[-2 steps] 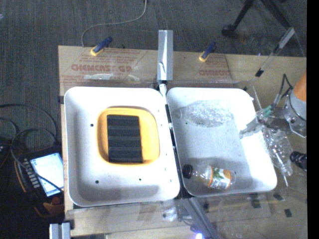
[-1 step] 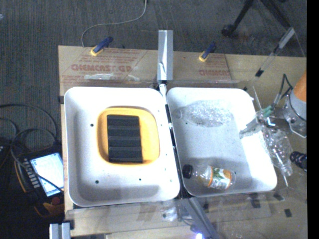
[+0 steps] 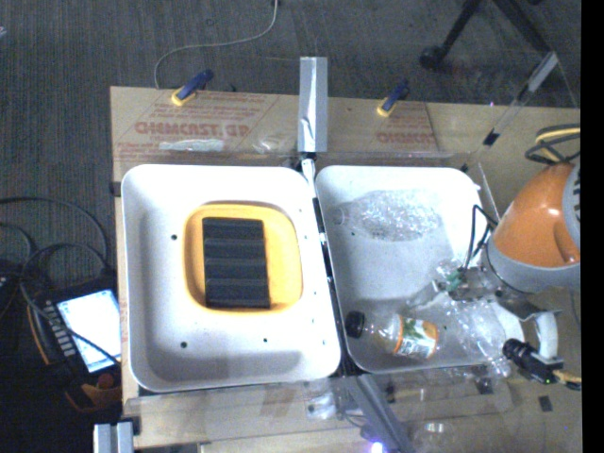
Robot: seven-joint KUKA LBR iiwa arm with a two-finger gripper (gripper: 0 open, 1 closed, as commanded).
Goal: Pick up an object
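A clear plastic bottle (image 3: 401, 333) with a black cap and an orange label lies on its side near the front of the right bin (image 3: 377, 258). A crumpled clear plastic piece (image 3: 396, 215) rests at the back of that bin, and more clear plastic (image 3: 477, 324) lies at its front right. A yellow block with a black ridged top (image 3: 238, 260) sits in the middle of the left bin (image 3: 151, 281). My gripper (image 3: 462, 286) hangs low over the right bin's right side, just above and right of the bottle, among the clear plastic.
The arm's orange band (image 3: 538, 225) and grey wrist overhang the right bin's right wall. A metal post (image 3: 312, 102) stands behind the gap between the bins. Two blue and yellow clamps (image 3: 192, 87) grip the bench's back edge. Cables and a tablet (image 3: 90, 324) lie on the floor at left.
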